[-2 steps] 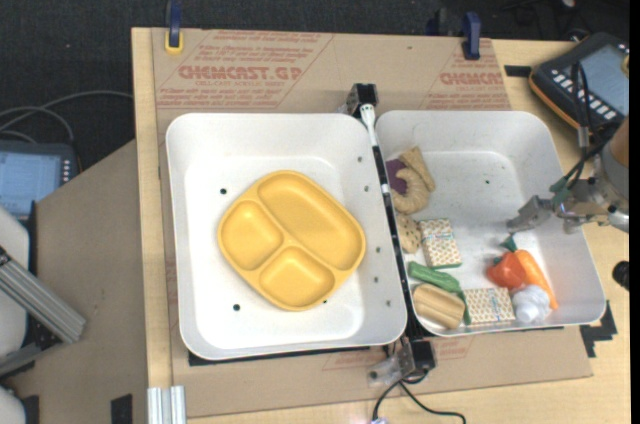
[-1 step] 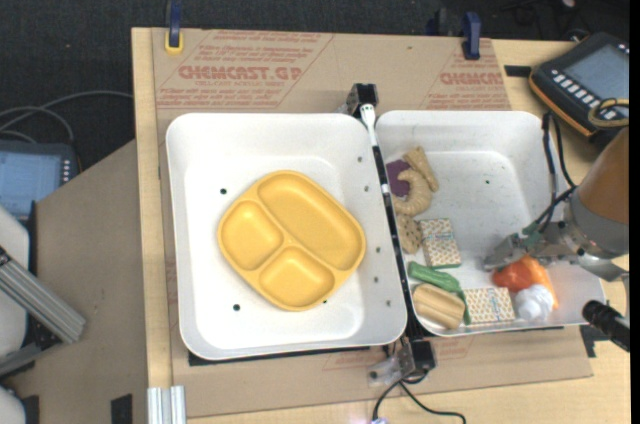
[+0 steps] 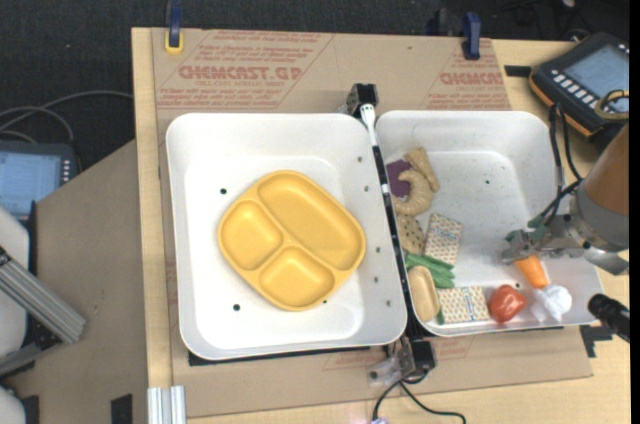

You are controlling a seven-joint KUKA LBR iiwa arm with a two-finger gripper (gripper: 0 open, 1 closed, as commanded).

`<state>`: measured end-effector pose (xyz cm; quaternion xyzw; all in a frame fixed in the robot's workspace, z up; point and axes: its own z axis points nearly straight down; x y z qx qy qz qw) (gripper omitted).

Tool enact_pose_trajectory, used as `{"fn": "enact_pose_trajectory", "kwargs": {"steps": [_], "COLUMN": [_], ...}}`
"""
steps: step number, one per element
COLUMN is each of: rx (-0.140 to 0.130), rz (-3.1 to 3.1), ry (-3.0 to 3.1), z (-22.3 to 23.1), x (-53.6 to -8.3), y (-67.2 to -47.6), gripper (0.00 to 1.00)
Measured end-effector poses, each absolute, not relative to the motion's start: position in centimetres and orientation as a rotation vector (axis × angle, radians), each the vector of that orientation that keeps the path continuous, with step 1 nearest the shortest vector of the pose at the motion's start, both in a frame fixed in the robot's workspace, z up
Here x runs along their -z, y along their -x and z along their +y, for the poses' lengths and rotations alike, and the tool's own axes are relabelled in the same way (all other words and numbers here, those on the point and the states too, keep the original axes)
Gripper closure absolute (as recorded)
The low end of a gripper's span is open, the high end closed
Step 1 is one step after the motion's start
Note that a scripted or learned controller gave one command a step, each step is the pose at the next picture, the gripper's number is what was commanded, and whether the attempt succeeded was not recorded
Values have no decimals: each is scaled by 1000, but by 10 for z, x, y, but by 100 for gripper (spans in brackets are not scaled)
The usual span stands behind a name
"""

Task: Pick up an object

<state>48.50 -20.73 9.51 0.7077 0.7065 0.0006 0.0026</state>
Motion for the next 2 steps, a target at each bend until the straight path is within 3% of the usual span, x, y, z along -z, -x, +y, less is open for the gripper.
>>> {"fn": "enact_pose_trajectory", "kwargs": {"steps": [1, 2], "rx": [-5, -2], "rz": [2225, 2224], "ry": [-2209, -2214], "z": [-131, -89], "x": [-85, -85], "y": [-561, -583], "gripper": [100, 100]}}
